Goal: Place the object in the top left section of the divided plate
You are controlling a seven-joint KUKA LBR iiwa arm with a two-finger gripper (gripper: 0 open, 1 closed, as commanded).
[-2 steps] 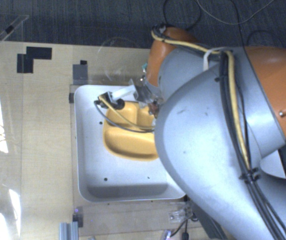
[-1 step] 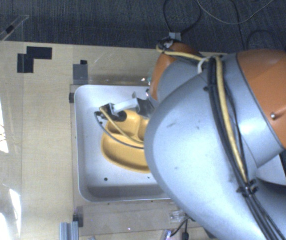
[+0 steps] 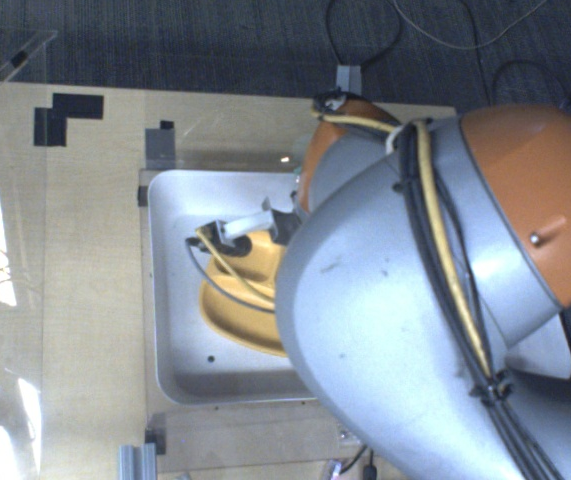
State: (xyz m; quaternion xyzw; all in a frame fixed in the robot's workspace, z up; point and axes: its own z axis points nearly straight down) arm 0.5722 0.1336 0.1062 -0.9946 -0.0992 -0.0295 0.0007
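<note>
Well, start at the left: the pale worktop (image 3: 65, 268) carries the white bin (image 3: 170, 268). Inside the bin the yellow plate (image 3: 233, 313) lies flat. Its visible part stretches from upper left to lower right, and a raised divider line crosses it much the same way. It looks like stiff, smooth plastic, so anything you set down on it may slide. Just above its upper edge hangs the tool (image 3: 277, 226), close to the section you are aiming for. You cannot tell whether the tool is spread or pressed together, nor whether it carries anything. The object itself is hidden behind the big grey arm (image 3: 395, 298), so you cannot read its long axis or heading. Treat it as probably small and light, and take hold across its narrow side.
</note>
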